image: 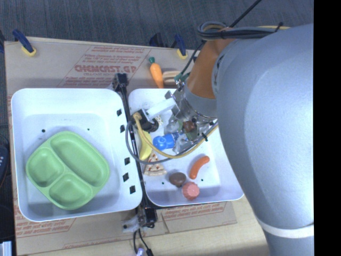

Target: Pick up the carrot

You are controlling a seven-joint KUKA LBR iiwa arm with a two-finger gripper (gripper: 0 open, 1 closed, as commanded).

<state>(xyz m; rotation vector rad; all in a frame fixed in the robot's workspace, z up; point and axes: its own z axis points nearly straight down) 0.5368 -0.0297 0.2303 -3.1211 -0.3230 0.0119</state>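
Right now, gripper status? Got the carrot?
Gripper: in the right bin, fingers hidden in clutter, state cannot be told.
Carrot: lying outside the bins on the bench, not held.

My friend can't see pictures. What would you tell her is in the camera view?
A carrot lies on the bench just behind the right bin, while the gripper is down inside that bin among toy foods. The left bin holds a green divided plate.

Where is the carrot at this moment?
The carrot lies outside both bins, on the cardboard just above the top rim of the right bin, up and to the left of the gripper in the camera view.
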